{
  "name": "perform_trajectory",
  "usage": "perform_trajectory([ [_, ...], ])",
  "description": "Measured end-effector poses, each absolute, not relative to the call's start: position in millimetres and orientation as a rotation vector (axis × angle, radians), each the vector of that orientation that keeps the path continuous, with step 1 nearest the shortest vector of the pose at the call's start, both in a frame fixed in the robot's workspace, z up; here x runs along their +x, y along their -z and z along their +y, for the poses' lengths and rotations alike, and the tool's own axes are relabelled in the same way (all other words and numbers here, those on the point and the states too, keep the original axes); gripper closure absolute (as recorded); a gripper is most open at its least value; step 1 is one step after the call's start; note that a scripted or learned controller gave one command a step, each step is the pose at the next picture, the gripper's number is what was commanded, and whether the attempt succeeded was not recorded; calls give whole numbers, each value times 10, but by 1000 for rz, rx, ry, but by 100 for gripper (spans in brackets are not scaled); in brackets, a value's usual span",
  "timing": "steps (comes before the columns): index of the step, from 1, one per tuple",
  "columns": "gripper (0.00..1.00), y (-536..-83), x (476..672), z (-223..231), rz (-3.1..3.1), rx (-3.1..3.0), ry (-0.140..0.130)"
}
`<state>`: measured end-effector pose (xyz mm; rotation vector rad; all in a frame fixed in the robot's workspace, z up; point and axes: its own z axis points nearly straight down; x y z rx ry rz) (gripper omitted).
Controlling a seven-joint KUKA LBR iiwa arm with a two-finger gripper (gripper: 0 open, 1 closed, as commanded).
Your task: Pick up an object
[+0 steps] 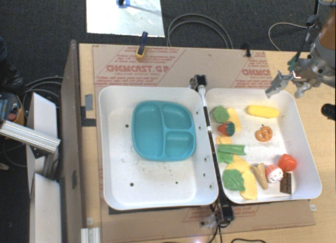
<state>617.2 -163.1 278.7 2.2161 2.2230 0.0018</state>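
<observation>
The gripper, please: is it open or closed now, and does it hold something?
Gripper: open, holding nothing, above the far edge of the right bin, near the corn.

The bins (pixel 157 194) looked like smooth, slightly glossy white plastic; the teal plate (pixel 163 131) was matt plastic; the bench (pixel 136 66) was printed cardboard.
</observation>
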Motion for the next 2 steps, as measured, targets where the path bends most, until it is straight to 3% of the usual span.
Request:
perform_trajectory([
  [1,0,-1208,5763,-1046,2241,2224,11],
  [2,0,-1060,6257,-1072,2206,2211,-5],
])
